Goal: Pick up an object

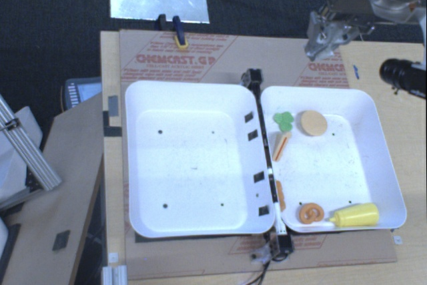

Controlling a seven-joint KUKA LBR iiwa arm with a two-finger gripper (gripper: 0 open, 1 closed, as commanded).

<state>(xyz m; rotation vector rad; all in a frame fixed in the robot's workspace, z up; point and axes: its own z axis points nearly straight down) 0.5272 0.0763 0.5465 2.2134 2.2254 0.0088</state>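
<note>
Gripper (323, 45) hung past the right bin's (381, 137) far rim; cookie (312, 123) lay just nearer. Couldn't tell its grip state.

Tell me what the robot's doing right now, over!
Gripper up above the right bin's far edge, nothing in it. Toy carrot, round cookie, pretzel, yellow bottle all lying untouched. Nothing blocking.

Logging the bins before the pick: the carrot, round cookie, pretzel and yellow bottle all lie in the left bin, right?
Not quite. The camera view shows the carrot, round cookie, pretzel and yellow bottle all in the right bin, not the left.
</note>
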